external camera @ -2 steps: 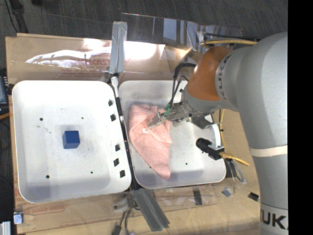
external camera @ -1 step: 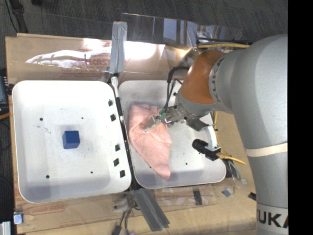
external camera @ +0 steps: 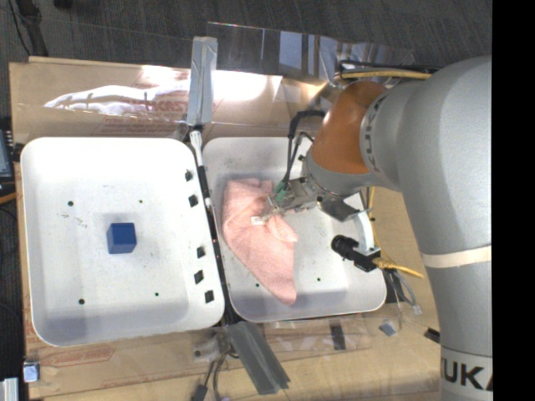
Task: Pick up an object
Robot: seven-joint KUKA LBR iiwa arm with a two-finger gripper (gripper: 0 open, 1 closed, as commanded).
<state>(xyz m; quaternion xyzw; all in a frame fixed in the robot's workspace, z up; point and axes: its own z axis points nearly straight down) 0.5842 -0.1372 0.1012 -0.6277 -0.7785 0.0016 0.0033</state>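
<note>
While bent down from the right into the right bin (external camera: 251, 153), rests claw (external camera: 280, 200) on pink cloth (external camera: 261, 239) at its upper edge; grip state hidden, cannot tell.

two white bins (external camera: 50, 174) side by side, cardboard sheet (external camera: 100, 86) beneath, grey tape strip (external camera: 201, 82) at top

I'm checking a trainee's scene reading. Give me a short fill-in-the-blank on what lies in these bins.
1. The blue cube lies in the ____ bin.
2. The cloth in the right bin is ____ in colour.
3. The gripper is over the ____.

Missing words: left; pink; cloth
</note>
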